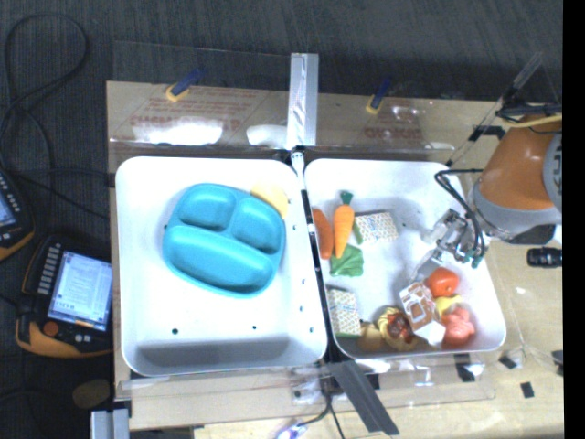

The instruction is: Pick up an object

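Below the fingers (454,242) sits a round red-orange tomato (443,282).

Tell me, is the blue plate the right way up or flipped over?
Right way up. The blue plate in the left bin shows its three sunken sections facing up.

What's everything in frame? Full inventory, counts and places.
bins: 2, white, side by side on the bench
divided tray: 1, blue, left bin
yellow piece: 1, left bin, at the tray's far right edge
toy carrots: 2, orange, right bin near the divider
patterned blocks: 2, pale, right bin
tomato-like toy: 1, red, right bin
mixed toy pile: count unclear, right bin's near corner
handheld device: 1, orange-edged, left of the bench
gripper: 1, metal, over the right bin by the tomato-like toy
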Controlling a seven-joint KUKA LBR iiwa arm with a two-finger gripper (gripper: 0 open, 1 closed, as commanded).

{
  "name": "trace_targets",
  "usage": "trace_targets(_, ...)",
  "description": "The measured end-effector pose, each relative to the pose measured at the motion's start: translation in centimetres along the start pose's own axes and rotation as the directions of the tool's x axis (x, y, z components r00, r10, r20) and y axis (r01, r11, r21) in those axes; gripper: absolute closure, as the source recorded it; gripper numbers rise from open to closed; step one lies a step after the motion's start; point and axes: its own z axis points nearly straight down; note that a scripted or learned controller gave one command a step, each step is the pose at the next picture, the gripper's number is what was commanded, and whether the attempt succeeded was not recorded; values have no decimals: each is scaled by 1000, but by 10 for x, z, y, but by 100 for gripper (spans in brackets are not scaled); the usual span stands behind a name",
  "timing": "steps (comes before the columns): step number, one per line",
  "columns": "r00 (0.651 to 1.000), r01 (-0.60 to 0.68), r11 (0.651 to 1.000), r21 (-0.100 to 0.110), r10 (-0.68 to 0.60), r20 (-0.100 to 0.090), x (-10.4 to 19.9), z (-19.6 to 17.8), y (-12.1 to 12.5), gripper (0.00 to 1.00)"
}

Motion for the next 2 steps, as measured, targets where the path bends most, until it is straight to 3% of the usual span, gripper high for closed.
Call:
trace_targets(1,964,-266,964,-4,266,4,17,-1,-10,0)
trace_targets(2,879,-476,879,-13,476,1,63,-3,-34,0)
